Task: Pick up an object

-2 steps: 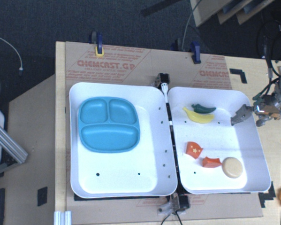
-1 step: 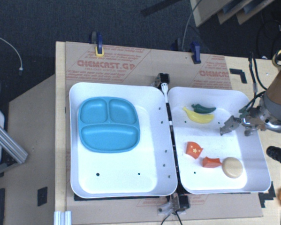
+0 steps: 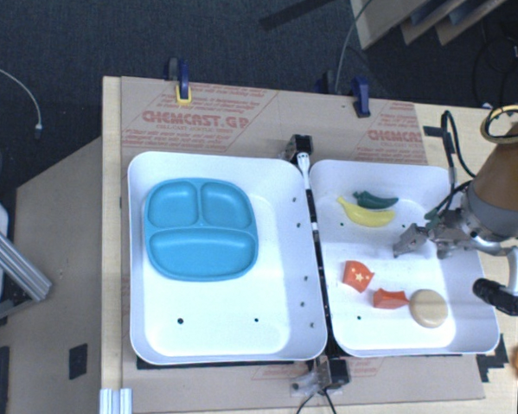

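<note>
fingers (image 3: 410, 244) of the gripper (image 3: 417, 240) hang spread and hold nothing, poised over bare floor of the right bin (image 3: 460, 342), likely lining up a pick. candidates lie close: yellow banana (image 3: 368, 215) and green piece (image 3: 376, 199) far-left of it, orange block (image 3: 357, 275), red piece (image 3: 390, 298) and tan round (image 3: 429, 308) nearer. blue tray (image 3: 202, 228) sits in the left bin (image 3: 226, 330). arm is cut off at right; small shapes are hard to identify.

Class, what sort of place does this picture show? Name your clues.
Probably a robotics lab bench: two shallow white bins clamped to a brown board, a grey robot arm, and toy food like a yellow plastic banana.
</note>
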